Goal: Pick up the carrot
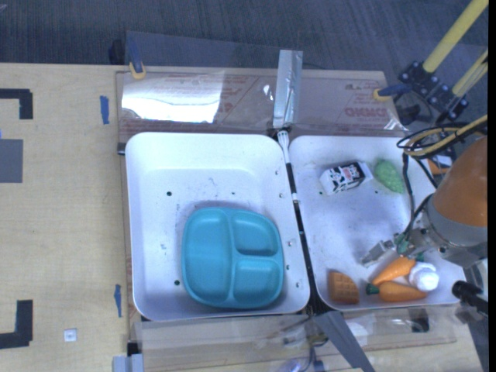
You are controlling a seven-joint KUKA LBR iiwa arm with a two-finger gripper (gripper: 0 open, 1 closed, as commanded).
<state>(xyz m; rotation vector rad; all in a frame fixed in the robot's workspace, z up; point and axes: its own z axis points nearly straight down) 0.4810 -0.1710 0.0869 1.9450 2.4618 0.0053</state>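
the arm (pixel 465 200) comes in from the right edge, its orange band at mid-height and the grey wrist below it, angled down and to the left. the gripper (pixel 391 248) hangs low off the wrist, pointing down-left, its metal fingers (pixel 380 249) showing small and blurred, too unclear to read their spacing.

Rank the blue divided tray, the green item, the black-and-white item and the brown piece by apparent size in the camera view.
1. blue divided tray, by far the largest.
2. black-and-white item and green item: too alike to rank.
3. brown piece, slightly smaller, though the margin is narrow.
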